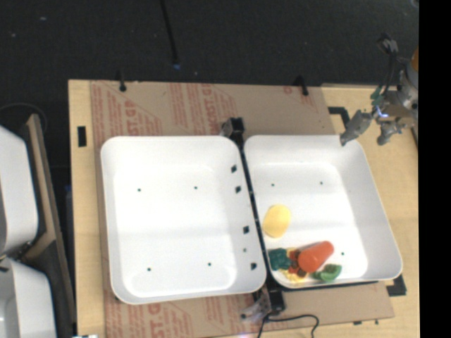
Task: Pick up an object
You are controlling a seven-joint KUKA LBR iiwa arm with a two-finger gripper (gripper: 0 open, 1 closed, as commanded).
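Your hand (369,131) hangs open and empty above the right bin's (352,162) far corner. You're at the approach: next, reach down toward the yellow ball (277,220).

A pale wooden bench (84,210) stood on a dark floor (211,27), topped by a brown cardboard sheet (162,111) with red print. A black cable (166,27) trailed across the far floor, and white furniture (15,203) sat at the left edge.

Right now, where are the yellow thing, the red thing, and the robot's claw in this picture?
yellow object (277,220): camera view, middle of its rounded body, in the right bin.
red object (315,255): camera view, middle of its body, near the right bin's front edge.
gripper (368,132): camera view, between its fingertips, over the right bin's far corner.
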